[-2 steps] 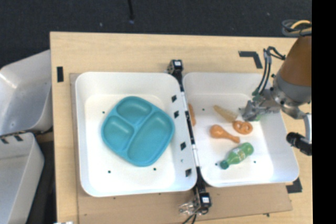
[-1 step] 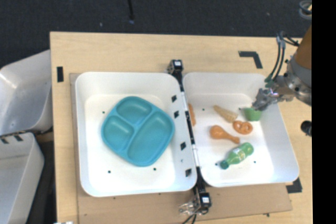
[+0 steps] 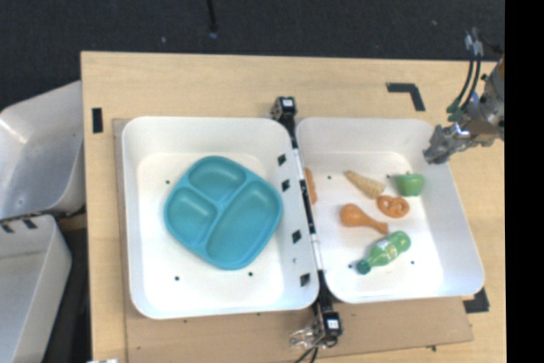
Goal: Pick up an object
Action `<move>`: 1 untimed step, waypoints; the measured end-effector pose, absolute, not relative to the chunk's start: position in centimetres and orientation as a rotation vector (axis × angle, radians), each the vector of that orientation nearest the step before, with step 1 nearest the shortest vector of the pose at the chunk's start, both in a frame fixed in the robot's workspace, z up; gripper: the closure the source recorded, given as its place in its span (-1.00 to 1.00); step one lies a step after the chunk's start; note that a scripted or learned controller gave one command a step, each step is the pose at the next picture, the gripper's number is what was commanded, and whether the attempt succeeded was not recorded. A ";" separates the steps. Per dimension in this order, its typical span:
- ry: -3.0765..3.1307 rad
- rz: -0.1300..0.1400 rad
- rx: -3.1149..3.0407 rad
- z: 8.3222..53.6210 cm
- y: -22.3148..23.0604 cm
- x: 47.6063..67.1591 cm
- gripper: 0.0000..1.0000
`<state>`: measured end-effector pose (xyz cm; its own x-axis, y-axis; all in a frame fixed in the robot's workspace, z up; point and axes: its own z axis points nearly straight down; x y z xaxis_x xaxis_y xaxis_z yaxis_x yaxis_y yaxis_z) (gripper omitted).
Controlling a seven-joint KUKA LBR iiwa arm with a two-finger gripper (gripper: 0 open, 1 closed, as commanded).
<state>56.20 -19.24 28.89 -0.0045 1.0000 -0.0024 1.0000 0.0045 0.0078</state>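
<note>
Bins sit side by side on the pale wooden bench (image 3: 255, 81), seen from the one camera fixed above at a slant; the left shallow white bin (image 3: 140, 183) holds a turquoise plastic divided plate (image 3: 223, 212), while the right shallow white bin (image 3: 450, 251) holds the small things worth picking; these are a small green pepper-shaped toy (image 3: 410, 183), a cream cone-shaped piece (image 3: 365, 182), an orange ring-shaped piece (image 3: 393, 206), an orange drumstick-shaped toy (image 3: 363, 218), a green plastic bottle (image 3: 384, 252) and a thin orange strip (image 3: 310, 185) lying just beside the divider between the bins; the grey two-finger gripper (image 3: 440, 145) hangs over the far right corner of the right bin, on the arm coming in from the view's right, and nothing shows between its tips; how far they stand apart I cannot tell, since they blur into one grey lump; the green pepper-shaped toy is the nearest candidate, lying just beside the gripper, toward the camera and a little leftward, compact with no marked long axis; the bottle, by contrast, lies well apart, its long axis slanting with the cap toward the bin's near left; judging from this, a short drop down and inward would meet the pepper first.
</note>
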 end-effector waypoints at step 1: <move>2.225 0.001 2.213 28.0 -14.9 58.6 1.00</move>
<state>58.61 -14.94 28.02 -0.0052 1.0000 -0.0022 1.0000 0.0052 0.0026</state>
